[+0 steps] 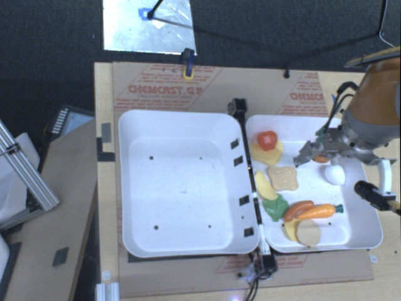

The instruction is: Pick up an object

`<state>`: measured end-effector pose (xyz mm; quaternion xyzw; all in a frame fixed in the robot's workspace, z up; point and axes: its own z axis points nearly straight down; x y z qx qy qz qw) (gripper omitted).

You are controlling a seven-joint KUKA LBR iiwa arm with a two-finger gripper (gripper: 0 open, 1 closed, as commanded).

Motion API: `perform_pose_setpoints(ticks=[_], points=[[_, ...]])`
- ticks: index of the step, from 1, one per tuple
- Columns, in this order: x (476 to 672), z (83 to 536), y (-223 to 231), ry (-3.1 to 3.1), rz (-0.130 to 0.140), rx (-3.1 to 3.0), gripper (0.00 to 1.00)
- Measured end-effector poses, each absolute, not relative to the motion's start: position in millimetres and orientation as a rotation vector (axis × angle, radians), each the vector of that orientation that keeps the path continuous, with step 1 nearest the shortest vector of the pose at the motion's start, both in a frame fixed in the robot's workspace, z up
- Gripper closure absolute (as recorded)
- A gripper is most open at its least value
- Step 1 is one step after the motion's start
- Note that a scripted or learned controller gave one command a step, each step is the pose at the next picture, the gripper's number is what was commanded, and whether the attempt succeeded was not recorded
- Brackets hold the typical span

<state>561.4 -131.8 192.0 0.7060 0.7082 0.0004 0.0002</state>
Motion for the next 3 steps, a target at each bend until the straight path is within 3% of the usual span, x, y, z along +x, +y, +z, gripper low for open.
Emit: perform_pose_setpoints(ticks=[1,2,3], points=[[484.0,88,-119,2.226,-0.002,2.224,0.0],[487.5,101,-120,2.222,0.003,2.219,1.0],[528.4,85,-82,2.226,0.004,2.212,1.0]])
